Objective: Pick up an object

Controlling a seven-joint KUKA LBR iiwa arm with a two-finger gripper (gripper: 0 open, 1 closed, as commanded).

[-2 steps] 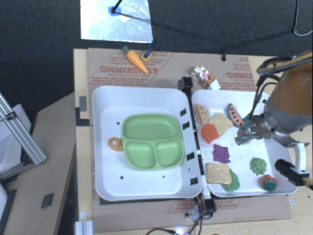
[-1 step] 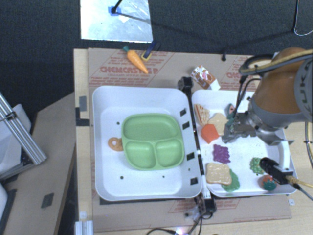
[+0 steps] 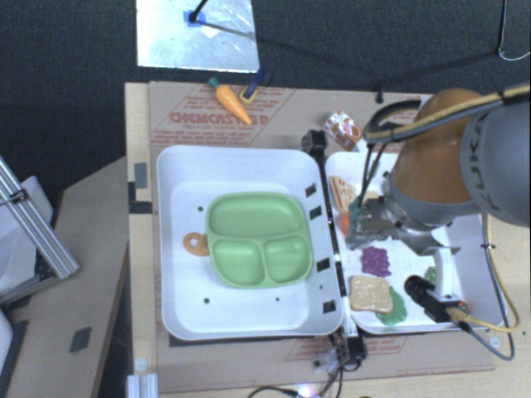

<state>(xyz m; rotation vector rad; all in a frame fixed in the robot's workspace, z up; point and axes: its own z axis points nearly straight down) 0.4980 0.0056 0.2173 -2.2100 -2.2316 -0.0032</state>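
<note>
A grey robot arm with an orange band reaches down into the right bin (image 3: 477, 293), one of two shallow white bins. Its gripper (image 3: 358, 222) hangs low over the toy food, directly above the purple grape bunch (image 3: 376, 261); whether it is open or closed cannot be told, and nothing is visibly lifted, so the pick looks not yet done. Around the grapes lie one bread slice (image 3: 370, 293) on one green leaf (image 3: 399, 307), and one pizza slice (image 3: 341, 192). The left bin (image 3: 178, 222) holds one green divided tray (image 3: 257, 239) and one pretzel (image 3: 197, 244). Beyond the bins lie one carrot (image 3: 231, 103) and one wrapped snack (image 3: 343, 129).
</note>
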